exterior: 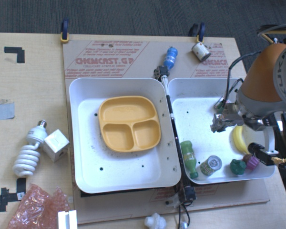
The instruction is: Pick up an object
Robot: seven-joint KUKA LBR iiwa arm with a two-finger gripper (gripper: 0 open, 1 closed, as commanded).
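While you look down on the worktop [33, 80], note the claw [220, 123] over the right bin [190, 106], above bare floor; whether it is spread or closed you cannot tell. Near it lies a banana [239, 138]. Along the front wall sit a green bottle [188, 157], can [211, 165] and green toy [237, 167]. Left bin [83, 142] holds a yellow tray [129, 123].

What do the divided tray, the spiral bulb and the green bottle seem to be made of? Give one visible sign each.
Tray: probably matte plastic; even yellow-orange colour, moulded compartments.
Bulb: likely white glass tubing on a plastic base; smooth coiled tube.
Bottle: seems glossy plastic, possibly glass; it shows highlights.
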